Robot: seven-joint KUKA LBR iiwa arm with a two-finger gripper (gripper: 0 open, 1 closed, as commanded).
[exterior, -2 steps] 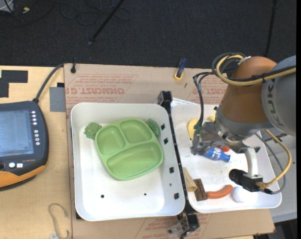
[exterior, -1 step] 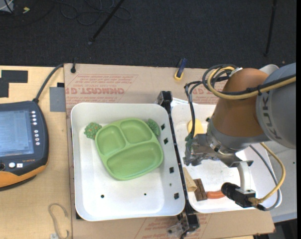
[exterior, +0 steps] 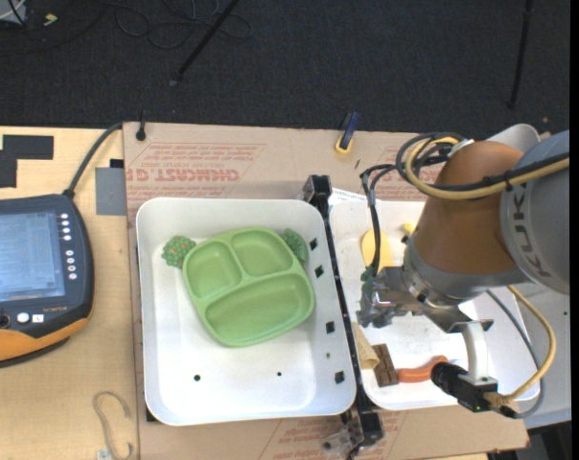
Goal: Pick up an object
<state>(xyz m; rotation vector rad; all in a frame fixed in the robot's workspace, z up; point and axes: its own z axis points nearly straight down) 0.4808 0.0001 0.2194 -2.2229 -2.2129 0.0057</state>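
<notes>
Arm is in from the right, wrist hanging over the right bin (exterior: 520, 391), gripper (exterior: 381, 307) low at that bin's left wall, near the divider between the bins. Can't tell the pincer state from here, the metal hardware hides it, and I see nothing held. Candidates in the right bin: a yellow object (exterior: 373, 247) just above the gripper, partly behind the wrist; a brown wooden block (exterior: 374, 357) just below it; an orange-handled tool (exterior: 426, 372) beside the block near the front rim. Left bin (exterior: 165, 372) holds a green divided plate (exterior: 251, 286), flat, well apart from the gripper. My read: pick not done yet, nothing lifted. Gripper is at reach or descent stage between the yellow object and the block. Left to do: close on one, lift clear. Risk: the bin wall sits close and could foul a finger.
</notes>
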